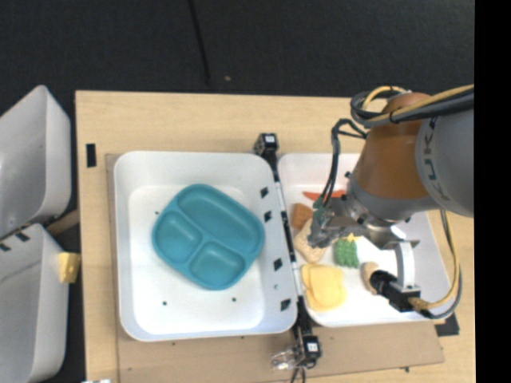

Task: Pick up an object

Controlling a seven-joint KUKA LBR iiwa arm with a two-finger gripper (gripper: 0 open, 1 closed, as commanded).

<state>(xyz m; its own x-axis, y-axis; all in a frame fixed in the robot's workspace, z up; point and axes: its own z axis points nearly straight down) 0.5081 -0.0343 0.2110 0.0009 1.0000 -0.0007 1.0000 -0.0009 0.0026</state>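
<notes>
A wooden bench (pixel 192 122) holds two white bins on a dark floor. The gripper (pixel 323 228) hangs low in the right bin (pixel 427 282); I cannot tell its state. Toys crowd there, so it might bump or grab two. A yellow toy (pixel 323 287), green toy (pixel 346 252) and brown toy (pixel 301 215) sit close. The left bin (pixel 136 294) holds a blue tray (pixel 209 235).

The arm (pixel 447 158) is a thick rounded grey casing bearing part of a dark printed marking, with a broad orange band (pixel 387 162) wrapping it above the wrist. Black cables and one yellow one (pixel 375 106) loop over the band's top, and another bundle (black beside yellow) curves along the lower right. Below the band sits a grey metal wrist section, then the dark gripper (pixel 322 228).
</notes>
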